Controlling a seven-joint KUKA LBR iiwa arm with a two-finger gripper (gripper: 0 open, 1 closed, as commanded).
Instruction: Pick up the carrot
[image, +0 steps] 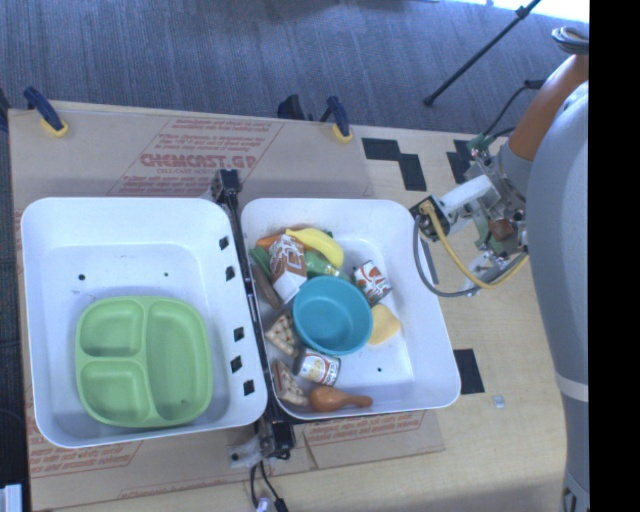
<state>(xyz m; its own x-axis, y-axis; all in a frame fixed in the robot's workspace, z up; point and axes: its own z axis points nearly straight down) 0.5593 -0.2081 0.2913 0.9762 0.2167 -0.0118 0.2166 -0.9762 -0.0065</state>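
The right bin (432, 345) holds a heap of toy food. At its back left corner an orange tip (267, 241) pokes out from under a small carton (289, 262); it looks like the carrot, and most of it is hidden. My gripper (497, 236) hangs over the bench to the right of this bin, outside its rim and far from the orange tip. A yellow cable loops below the wrist.
A blue bowl (332, 314) sits in the middle of the right bin, with a banana (318, 243), two cans (370, 281) (319, 369), crackers (282, 336) and a brown drumstick (338, 400) around it. The left bin (50, 240) holds a green divided plate (145, 361).
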